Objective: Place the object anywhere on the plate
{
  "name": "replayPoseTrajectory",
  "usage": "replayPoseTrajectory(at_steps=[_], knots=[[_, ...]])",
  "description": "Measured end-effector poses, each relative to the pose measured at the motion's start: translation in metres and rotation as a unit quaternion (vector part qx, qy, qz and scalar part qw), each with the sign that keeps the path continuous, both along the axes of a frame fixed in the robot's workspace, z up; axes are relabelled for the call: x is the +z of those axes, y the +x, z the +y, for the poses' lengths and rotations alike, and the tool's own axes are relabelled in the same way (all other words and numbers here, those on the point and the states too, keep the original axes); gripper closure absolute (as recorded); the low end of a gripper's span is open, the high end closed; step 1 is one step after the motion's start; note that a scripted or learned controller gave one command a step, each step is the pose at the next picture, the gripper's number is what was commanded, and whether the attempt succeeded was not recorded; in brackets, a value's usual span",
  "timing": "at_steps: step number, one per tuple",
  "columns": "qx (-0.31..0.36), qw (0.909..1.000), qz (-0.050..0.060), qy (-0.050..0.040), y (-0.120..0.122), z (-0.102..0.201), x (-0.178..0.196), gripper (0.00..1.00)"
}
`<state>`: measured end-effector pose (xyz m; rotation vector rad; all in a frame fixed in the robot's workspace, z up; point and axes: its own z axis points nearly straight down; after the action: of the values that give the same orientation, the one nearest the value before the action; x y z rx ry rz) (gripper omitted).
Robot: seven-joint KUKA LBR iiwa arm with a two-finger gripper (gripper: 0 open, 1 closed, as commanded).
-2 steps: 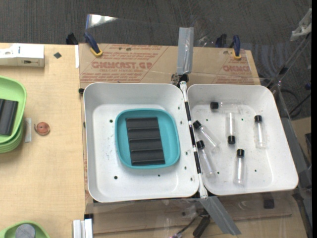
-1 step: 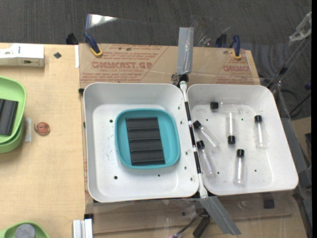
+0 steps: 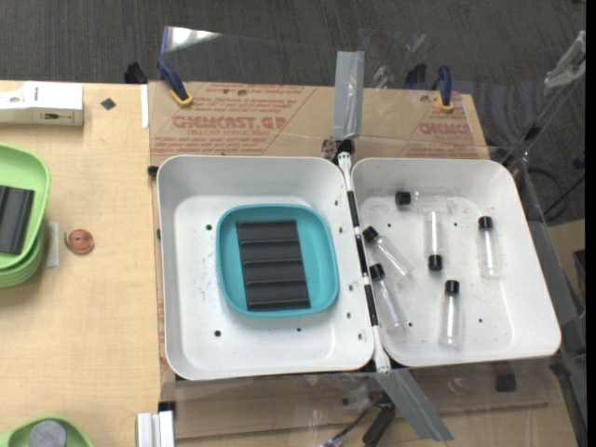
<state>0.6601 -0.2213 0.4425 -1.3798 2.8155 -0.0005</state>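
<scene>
Clear glass vials point(image 3: 451, 311) with black caps, scattered across the right bin point(image 3: 521, 338), well right of the teal plate point(image 3: 321, 291) resting in the left bin point(image 3: 186, 343). Best bet, by judgement: take a vial lying apart from the others, pinch across its middle, set down on the plate's dark ribbed insert point(image 3: 273, 265). Jaw state and vial-to-jaw relation impossible to tell from here.

Bright, even overhead light, soft short shadows. White bins point(image 3: 265, 180) near overexposed; glare on clear sheet point(image 3: 191, 37) top left. Focus sharp, slight grain.
</scene>
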Motion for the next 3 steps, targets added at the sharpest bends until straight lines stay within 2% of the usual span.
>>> replayPoseTrajectory(at_steps=[1, 2, 3], knots=[[0.166, 0.9861, 0.000, -0.0004, 0.0000, 0.0001, -0.0003, 0.00], [0.309, 0.9510, 0.000, -0.0008, -0.0001, 0.0000, -0.0006, 0.00], [0.309, 0.9510, 0.000, -0.0007, -0.0002, -0.0004, -0.0008, 0.00]])
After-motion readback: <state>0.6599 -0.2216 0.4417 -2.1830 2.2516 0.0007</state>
